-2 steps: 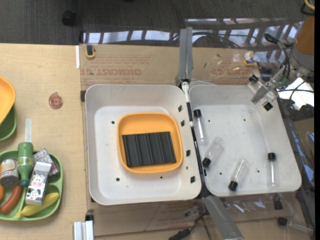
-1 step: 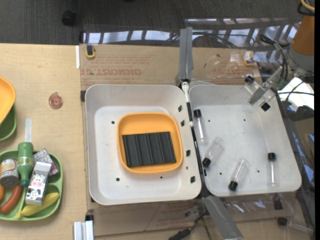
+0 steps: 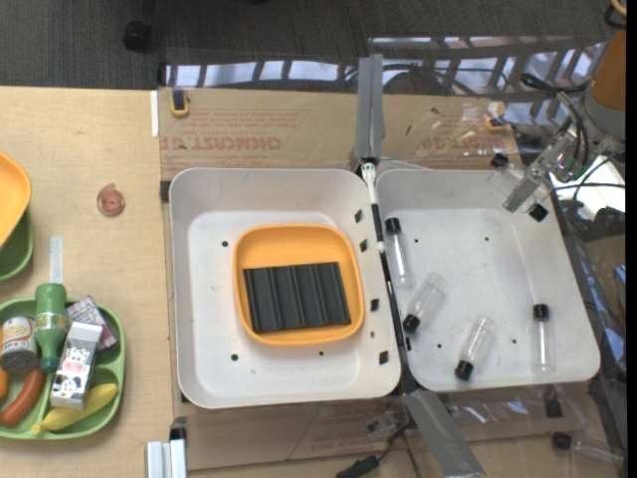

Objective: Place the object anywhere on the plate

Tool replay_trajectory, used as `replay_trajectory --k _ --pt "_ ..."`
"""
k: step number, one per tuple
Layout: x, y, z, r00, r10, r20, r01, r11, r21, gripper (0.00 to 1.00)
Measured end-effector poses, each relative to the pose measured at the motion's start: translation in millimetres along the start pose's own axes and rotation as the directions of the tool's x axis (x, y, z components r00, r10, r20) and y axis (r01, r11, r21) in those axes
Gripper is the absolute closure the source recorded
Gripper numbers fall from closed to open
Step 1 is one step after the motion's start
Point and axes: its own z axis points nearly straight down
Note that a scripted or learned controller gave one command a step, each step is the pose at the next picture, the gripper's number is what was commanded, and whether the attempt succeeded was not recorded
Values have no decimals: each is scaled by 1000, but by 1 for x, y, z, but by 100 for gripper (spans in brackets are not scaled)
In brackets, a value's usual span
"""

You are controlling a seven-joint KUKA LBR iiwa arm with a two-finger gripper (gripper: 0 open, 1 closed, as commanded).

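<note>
Mirrored "CHEMCO2T" print crosses the cardboard (image 3: 234, 127) at upper centre. The gripper (image 3: 525, 195), at upper right over the right bin (image 3: 488, 257), is clamped on a clear vial (image 3: 520, 193), well apart from the orange plate (image 3: 296, 285).

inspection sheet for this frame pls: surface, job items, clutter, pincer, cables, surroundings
Surface: two white bins, left bin and right bin, on a cardboard-covered bench.
Job's things: orange plate with a dark ribbed slab on it, in the left bin; four clear vials in the right bin, one being.
Clutter: green tray of toy food on the wooden table at left.
Grippers: pincer over the right bin's far right corner; finger state unclear.
Cables: wires by the arm.
Surroundings: grey carpet.
</note>
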Motion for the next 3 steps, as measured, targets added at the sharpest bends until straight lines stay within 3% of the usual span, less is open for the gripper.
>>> replay_trajectory --k 1,2,3 --pt "17 11 -2 997 -72 0 72 997 -1 100" --pt "3 -4 -104 981 -193 2 193 981 -1 100" --pt "62 -52 -1 924 -382 -1 382 924 -2 100"
